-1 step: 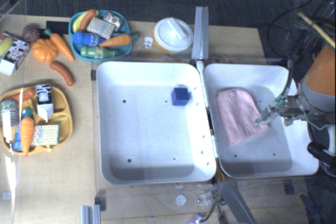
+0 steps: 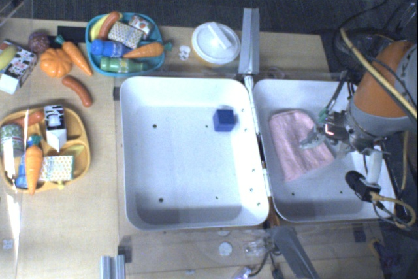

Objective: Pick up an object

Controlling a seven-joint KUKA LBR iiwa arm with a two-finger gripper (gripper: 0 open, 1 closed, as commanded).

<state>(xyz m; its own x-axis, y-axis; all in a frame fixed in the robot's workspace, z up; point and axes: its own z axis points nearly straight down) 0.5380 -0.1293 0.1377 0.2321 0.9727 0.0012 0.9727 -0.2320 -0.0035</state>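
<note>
Two white bins side by side: the left bin carries a solid blue cube toward its two o'clock corner, and the right bin shows a pale pink cloth, plain, no pattern. Over at three o'clock, the arm flashes orange above grey. The bench reads light tan. At eleven o'clock, a blue bowl brims with orange, yellow and green toy food; beside it an orange pumpkin. At nine o'clock, a yellow-orange tray. At twelve, a white lid on yellow.
</note>
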